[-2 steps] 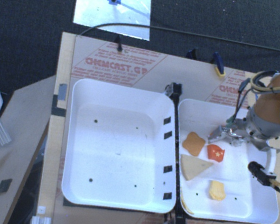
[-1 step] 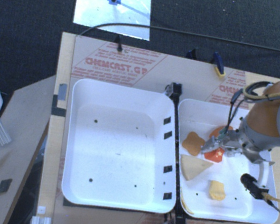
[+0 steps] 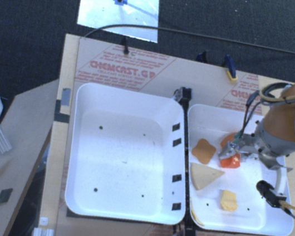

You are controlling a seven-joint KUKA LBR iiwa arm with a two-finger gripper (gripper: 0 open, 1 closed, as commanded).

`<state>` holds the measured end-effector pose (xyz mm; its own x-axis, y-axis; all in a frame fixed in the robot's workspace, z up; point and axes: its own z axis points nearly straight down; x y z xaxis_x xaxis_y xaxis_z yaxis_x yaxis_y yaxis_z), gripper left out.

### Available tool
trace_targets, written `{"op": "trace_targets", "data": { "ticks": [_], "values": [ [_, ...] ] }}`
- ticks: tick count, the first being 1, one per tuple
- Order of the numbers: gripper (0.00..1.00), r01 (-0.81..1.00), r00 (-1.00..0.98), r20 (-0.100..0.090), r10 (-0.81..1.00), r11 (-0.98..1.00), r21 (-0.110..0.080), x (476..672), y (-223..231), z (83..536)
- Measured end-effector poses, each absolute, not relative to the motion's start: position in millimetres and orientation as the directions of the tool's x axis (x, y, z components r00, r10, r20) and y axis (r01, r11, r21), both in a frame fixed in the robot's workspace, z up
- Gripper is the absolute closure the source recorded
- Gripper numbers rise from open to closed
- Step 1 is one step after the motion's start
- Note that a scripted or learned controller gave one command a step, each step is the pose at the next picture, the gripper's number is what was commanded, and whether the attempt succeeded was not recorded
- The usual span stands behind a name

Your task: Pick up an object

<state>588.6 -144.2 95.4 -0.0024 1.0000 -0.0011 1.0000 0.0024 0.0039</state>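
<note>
**Arm reaches into the right bin above "CHEMCAST GP" sheet**

Red lettering reading "CHEMCAST GP" runs across the protective sheet (image 3: pixel 123 69) at the bench's far side, behind two white bins. The gripper (image 3: pixel 230 153) sits low in the right bin (image 3: pixel 276 222), at an orange-red object (image 3: pixel 230 161); whether its grip is open or closed cannot be told. Nearby lie a tan round piece (image 3: pixel 204 150), a pale wedge (image 3: pixel 205 177) and a small yellow block (image 3: pixel 228 200). The left bin (image 3: pixel 124 155) lies beside it.

Wedge (image 3: pixel 205 176) in right bin (image 3: pixel 273 224), cube (image 3: pixel 228 200) perhaps just beside it
</note>
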Motion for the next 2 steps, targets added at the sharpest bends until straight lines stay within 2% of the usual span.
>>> {"op": "trace_targets", "data": {
  "ticks": [1,2],
  "values": [
    [1.00,1.000,-0.012,0.002,1.000,0.012,0.006,573.1,-51,190],
    [1.00,1.000,-0.011,0.002,1.000,0.011,-0.002,541.2,29,184]
  ]
}}
